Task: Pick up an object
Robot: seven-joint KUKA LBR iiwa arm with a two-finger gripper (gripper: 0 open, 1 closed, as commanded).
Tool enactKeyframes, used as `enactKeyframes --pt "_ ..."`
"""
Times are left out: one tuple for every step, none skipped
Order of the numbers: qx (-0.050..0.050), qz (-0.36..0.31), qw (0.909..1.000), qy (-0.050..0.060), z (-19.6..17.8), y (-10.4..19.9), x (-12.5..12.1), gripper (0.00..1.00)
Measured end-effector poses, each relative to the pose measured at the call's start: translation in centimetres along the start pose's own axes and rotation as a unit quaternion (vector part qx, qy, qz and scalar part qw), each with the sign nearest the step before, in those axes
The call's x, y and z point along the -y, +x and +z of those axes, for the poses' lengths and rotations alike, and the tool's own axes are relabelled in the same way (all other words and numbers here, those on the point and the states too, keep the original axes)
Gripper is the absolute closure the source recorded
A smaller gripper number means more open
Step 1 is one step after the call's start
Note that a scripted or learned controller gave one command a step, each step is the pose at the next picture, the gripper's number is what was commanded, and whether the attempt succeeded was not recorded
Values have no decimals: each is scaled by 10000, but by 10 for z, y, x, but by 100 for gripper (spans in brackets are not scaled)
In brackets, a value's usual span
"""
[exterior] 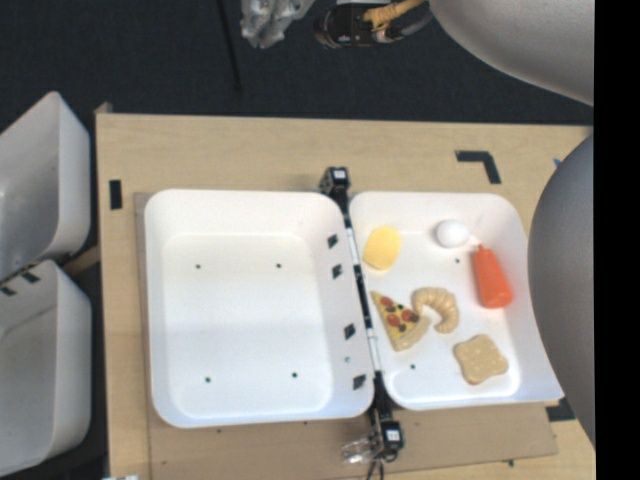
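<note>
Six little toy foods sit in the bin [428,380] on the arm's side, all well apart from the hand [272,6], which hangs out past the far edge of the bench [250,148]. It's blurry up there, so I honestly can't tell if the hand is apart or together, and nothing looks to be held in it.

Closest to the hand is the yellow disc [382,248], then the white egg [452,233] just beside the orange bottle [491,278]. Farther from the hand are the pizza slice [400,320], touching or nearly touching the croissant [438,308], and farthest is the toast [480,358]. The other bin [240,298] is about as far from the hand, off to the side.

My guess on handling: these look like light, hard plastic play food, so weight's no issue but slip is. The egg is round and smooth and would probably squirt out. The flat pieces lie low, so they're hard to get under. I'd go for the orange bottle: long and narrow, pinch it across the middle of the body. The croissant's lumpy middle seems a decent second pick.

No brand, label or writing readable on anything.
</note>
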State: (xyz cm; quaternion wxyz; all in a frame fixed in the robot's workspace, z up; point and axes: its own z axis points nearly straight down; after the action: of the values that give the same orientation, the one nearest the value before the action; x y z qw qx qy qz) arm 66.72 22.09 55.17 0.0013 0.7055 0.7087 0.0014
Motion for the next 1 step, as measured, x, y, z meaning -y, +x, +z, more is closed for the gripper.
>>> enactKeyframes --pt "2 3 10000 -2 0 0 -3 100"
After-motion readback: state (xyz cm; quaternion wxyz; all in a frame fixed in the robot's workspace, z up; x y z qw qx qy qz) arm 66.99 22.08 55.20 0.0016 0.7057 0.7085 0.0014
